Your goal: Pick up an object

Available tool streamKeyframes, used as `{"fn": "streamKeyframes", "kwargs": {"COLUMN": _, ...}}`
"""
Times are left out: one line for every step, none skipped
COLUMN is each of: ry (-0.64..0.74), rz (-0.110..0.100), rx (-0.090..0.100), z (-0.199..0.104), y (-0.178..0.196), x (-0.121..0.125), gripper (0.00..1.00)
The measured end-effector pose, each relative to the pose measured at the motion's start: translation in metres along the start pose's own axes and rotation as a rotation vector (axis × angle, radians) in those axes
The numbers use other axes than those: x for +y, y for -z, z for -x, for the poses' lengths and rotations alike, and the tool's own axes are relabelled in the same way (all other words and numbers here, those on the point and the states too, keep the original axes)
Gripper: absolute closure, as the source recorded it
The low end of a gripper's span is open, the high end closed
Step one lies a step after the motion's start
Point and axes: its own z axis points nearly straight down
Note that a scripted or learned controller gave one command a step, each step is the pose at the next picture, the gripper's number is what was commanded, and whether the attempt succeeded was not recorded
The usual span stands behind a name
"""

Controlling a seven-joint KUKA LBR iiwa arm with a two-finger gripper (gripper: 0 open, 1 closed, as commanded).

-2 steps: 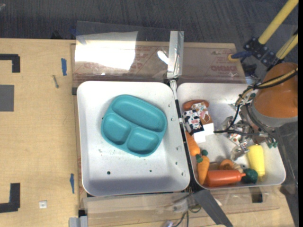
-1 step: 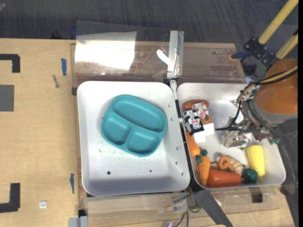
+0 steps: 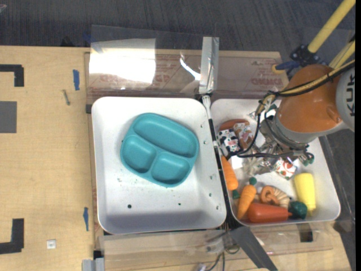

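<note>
- Tool [image 3: 274,158] sits low over the middle of the right bin [image 3: 331,203], under the orange wrist band. You cannot tell its state from this view: the wrist and cabling cover it, and nothing can be confirmed in its grasp.
- Left bin [image 3: 107,151] carries a teal divided tray [image 3: 159,149], well apart from the tool.
- Candidates lie in the right bin: a yellow piece [image 3: 305,189] just right of and below the tool; an orange carrot [image 3: 246,200] and a red piece [image 3: 268,212] along the near wall; a second thin carrot [image 3: 229,174] against the left wall; a printed packet [image 3: 232,138] up-left of the tool.
- Judgement: these look like light, rigid plastic toy foods. Smooth, rounded skins will likely be slippery and may roll or squirt out under a pinch.
- Nearest fair target is the yellow piece. Take it across its short width at mid-length.
- The carrots taper, so grip near the thick end.
- Risk: the near-wall items lie touching one another; closing there may catch two or nudge them aside.
- Both bins rest on the tabletop [image 3: 39,151].
</note>
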Motion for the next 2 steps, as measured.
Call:
{"fn": "streamKeyframes", "kwargs": {"ry": 0.201, "rz": -0.004, "rx": -0.002, "z": -0.0029, "y": 0.0885, "x": -0.0374, "gripper": 1.0}}
{"fn": "streamKeyframes", "kwargs": {"ry": 0.202, "rz": 0.0, "rx": 0.001, "z": -0.0034, "y": 0.0862, "x": -0.036, "gripper": 0.0}}
